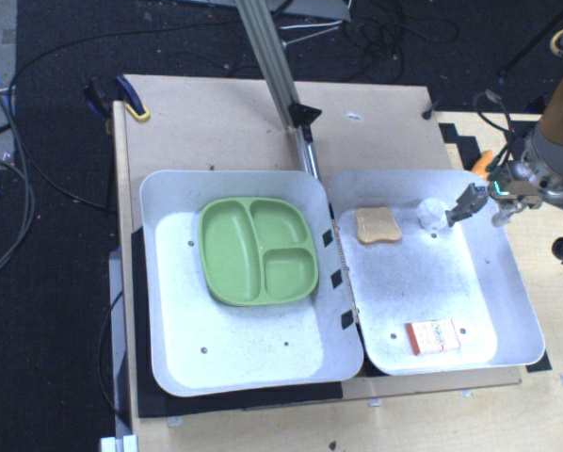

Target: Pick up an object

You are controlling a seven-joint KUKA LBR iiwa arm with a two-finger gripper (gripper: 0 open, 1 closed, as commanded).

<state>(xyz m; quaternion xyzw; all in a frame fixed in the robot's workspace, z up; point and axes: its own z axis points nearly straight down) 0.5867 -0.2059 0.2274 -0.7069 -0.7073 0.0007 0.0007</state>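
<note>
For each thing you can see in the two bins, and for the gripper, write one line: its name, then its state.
Green divided plate: right way up, flat in the left bin.
Toast slice: flat in the right bin.
Small red-and-white box: lying flat in that bin.
Clear object: too faint to judge.
Gripper: open, holding nothing.

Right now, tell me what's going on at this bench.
A grey robot arm reaches in from the right, with its gripper at the upper right of the right bin. Its fingers are spread and hold nothing. A small clear object lies just beside them. Also in that bin are a slice of toast and a small red and white box. The left bin holds a green divided plate. Nothing has been picked up yet.
</note>
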